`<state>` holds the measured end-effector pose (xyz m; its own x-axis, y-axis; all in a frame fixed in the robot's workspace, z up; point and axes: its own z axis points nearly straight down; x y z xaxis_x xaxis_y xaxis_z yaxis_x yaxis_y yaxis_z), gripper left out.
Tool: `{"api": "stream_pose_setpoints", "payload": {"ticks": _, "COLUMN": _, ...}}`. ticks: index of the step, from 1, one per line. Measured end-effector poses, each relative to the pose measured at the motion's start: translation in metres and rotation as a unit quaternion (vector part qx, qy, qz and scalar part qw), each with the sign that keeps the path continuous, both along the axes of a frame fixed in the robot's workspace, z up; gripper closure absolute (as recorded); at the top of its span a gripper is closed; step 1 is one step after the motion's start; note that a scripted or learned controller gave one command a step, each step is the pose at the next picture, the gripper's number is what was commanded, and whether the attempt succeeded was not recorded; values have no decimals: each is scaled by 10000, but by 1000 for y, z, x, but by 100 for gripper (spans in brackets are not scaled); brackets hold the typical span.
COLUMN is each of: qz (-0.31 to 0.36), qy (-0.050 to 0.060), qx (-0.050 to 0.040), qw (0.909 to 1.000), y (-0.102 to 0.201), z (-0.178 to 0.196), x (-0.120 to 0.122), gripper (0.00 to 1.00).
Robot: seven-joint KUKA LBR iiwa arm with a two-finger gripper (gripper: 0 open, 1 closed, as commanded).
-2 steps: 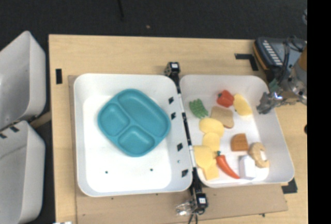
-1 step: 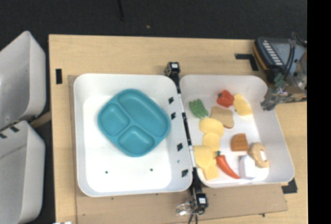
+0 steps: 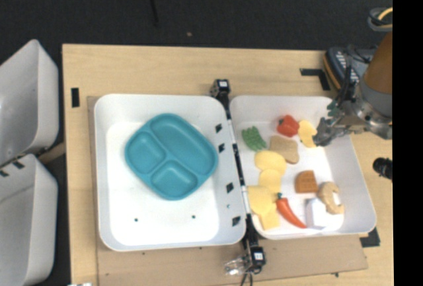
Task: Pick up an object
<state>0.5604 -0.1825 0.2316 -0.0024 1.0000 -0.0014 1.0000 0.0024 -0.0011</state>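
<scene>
My pincer [image 3: 325,135] hung low over the right bin [image 3: 350,166], just beside a yellow toy [image 3: 307,133]. I could not tell whether it was spread or pressed together.

We list: one teal divided plate [image 3: 171,156], lying in the left white bin [image 3: 106,212], well left of the pincer [image 3: 324,135]; one wooden bench [image 3: 145,67] beneath; two white moulded shapes [image 3: 23,106], farthest left of it.

The right bin [image 3: 350,166] holds a loose cluster of small toy foods. A red pepper [image 3: 287,125] and a yellow piece [image 3: 307,132] lie near its far edge, a green piece [image 3: 253,139] near its left wall, and an orange chilli [image 3: 289,211] toward the near edge.
</scene>
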Motion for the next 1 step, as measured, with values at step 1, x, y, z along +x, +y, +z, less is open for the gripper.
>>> {"api": "stream_pose_setpoints", "payload": {"ticks": 1, "qz": 13, "qy": -6, "qx": 7, "qw": 10000, "y": 51, "z": -8, "x": 1, "gripper": 100}}
